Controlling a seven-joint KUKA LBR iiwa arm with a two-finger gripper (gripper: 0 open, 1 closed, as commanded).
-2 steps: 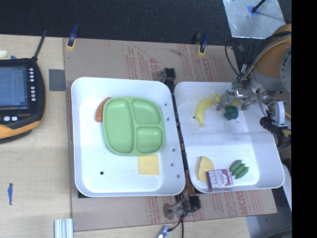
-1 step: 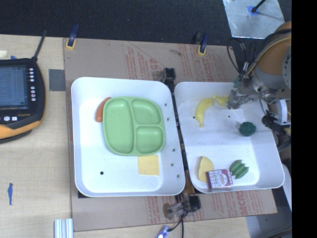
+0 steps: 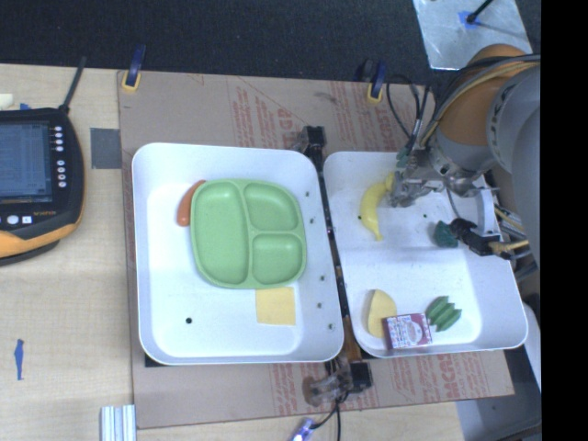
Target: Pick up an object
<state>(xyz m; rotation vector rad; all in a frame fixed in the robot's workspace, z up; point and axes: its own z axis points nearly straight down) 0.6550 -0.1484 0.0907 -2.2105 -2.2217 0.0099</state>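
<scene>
The right bin (image 3: 496,292) holds a yellow banana (image 3: 371,213) near its upper left. My gripper (image 3: 402,191) hangs low over the bin, right at the banana's upper right end, seemingly touching or just above it. Whether anything is in its grasp cannot be made out. A small dark green object (image 3: 446,235) lies just right of the gripper. Near the bin's front edge sit a pale yellow wedge (image 3: 378,308), a pink and red box (image 3: 407,331) and a green leafy item (image 3: 444,313).
The left bin (image 3: 156,274) carries a green divided plate (image 3: 248,232), an orange-red item (image 3: 185,206) tucked under its left edge, and a yellow square slice (image 3: 276,306). A teach pendant (image 3: 28,177) rests on the bench at far left. Cables trail from the arm's wrist (image 3: 478,127).
</scene>
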